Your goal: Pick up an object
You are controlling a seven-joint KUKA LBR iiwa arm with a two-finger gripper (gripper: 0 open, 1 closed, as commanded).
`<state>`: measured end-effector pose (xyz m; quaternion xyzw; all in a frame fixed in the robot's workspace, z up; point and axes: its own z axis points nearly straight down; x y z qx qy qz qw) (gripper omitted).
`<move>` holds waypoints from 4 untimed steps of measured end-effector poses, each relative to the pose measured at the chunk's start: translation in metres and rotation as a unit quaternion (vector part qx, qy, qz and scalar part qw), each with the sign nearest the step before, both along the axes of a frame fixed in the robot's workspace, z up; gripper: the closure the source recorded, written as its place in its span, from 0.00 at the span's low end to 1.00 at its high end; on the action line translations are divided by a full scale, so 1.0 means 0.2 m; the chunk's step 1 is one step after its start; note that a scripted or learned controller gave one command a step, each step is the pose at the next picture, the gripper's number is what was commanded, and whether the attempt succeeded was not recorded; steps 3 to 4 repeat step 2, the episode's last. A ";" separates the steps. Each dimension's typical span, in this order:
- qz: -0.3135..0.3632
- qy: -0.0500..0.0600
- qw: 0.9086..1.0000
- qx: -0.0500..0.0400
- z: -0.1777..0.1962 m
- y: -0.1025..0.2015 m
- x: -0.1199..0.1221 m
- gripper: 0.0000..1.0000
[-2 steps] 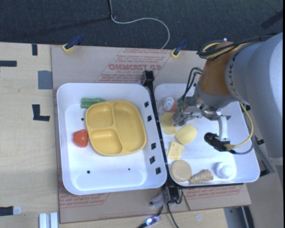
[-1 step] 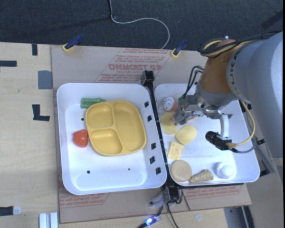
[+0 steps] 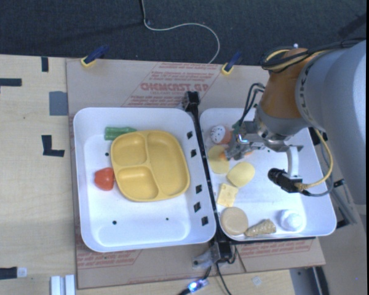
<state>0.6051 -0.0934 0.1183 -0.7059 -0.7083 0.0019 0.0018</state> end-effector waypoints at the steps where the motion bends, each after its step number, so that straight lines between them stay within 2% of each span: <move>1: 0.005 -0.006 1.000 0.003 0.35 0.63 0.04 1.00; 2: -0.001 -0.002 1.000 0.000 0.33 0.58 0.03 0.00; 4: -0.001 -0.002 1.000 0.000 0.33 0.58 0.03 0.00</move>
